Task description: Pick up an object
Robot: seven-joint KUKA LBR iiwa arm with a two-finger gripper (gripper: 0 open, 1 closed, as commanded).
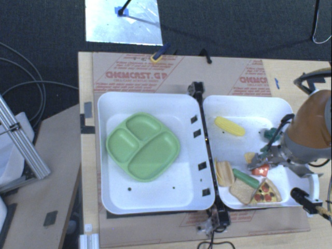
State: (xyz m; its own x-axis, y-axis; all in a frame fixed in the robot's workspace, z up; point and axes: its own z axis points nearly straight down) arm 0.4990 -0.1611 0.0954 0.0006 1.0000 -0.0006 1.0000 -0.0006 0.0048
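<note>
hovering low in the right bin point(244, 105), pincer point(261, 163) over a red toy piece point(262, 170), grip state unclear

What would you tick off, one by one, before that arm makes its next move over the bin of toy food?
1. Pincer over the right bin: ok, it sits low among the food.
2. Something gripped between its tips: cannot tell, the tips blur into a small red piece.
3. Crowding near the pincer: not ok, the green piece, bread slice and pizza slice lie close together just below it.
4. An easier target apart from the rest: ok, the yellow corn lies alone.
5. Left bin: ok, the green divided plate lies flat, away from the arm.
</note>
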